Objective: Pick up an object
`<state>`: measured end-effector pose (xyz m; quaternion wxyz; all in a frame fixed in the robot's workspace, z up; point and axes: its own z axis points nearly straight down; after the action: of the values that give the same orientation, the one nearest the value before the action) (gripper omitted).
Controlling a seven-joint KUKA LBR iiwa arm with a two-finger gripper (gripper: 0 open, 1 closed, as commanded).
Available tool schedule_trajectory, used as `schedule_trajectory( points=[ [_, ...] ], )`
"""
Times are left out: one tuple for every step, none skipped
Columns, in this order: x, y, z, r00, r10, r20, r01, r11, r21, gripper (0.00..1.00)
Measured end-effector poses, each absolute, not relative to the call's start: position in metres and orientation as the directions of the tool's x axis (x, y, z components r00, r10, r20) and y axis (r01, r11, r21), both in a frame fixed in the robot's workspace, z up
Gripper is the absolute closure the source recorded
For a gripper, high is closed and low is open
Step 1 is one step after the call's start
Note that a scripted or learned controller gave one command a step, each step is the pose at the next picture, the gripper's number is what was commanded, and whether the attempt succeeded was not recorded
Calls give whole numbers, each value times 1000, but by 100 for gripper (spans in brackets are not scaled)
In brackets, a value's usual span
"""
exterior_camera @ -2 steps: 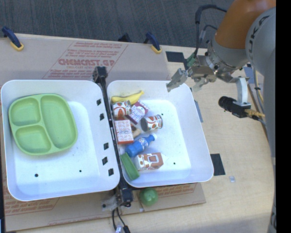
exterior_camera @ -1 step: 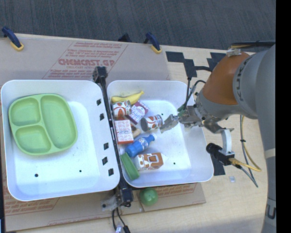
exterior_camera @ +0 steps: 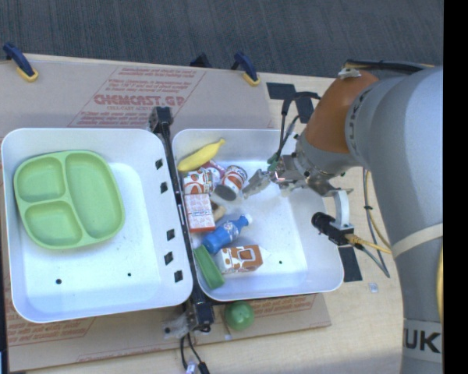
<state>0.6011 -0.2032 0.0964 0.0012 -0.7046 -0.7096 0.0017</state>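
One banana, two cans

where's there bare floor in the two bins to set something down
Left bin: bare along the front and right of the green divided plate. Right bin: bare on its right half, below the gripper. Crowded along its left wall: banana, cans, blue bottle, carton.
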Motion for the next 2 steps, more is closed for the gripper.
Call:
schedule_trajectory(
  points=[
    [602,-203,107,-11,1000,0,1000,11,-4,100],
    [649,-165,205,-6,1000,0,1000,6,1,100]
  ],
)
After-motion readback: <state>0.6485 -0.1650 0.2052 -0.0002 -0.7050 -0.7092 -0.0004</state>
